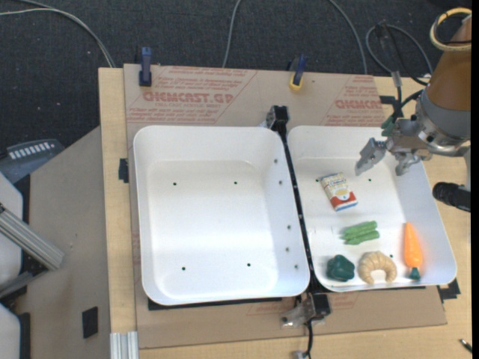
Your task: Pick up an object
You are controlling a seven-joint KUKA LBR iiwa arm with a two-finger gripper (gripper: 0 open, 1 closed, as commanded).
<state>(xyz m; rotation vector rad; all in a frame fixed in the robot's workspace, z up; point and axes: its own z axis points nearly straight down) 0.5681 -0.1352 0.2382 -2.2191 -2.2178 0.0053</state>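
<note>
Nearest the lens, along the right bin's (447, 274) front wall: a dark green broccoli-like piece (340, 268), a tan croissant (378, 266), an orange carrot (412, 247) lying lengthwise by the right wall. Just behind, green bean pods (361, 232); farther back, a small white-and-red carton (338, 191), tilted, possibly a juice box. Gripper (388, 157) poised over the back right of that bin, fingers spread wide, nothing between them, apart from the carton. Left bin (150, 200) alongside, touching at the middle divider.
</note>
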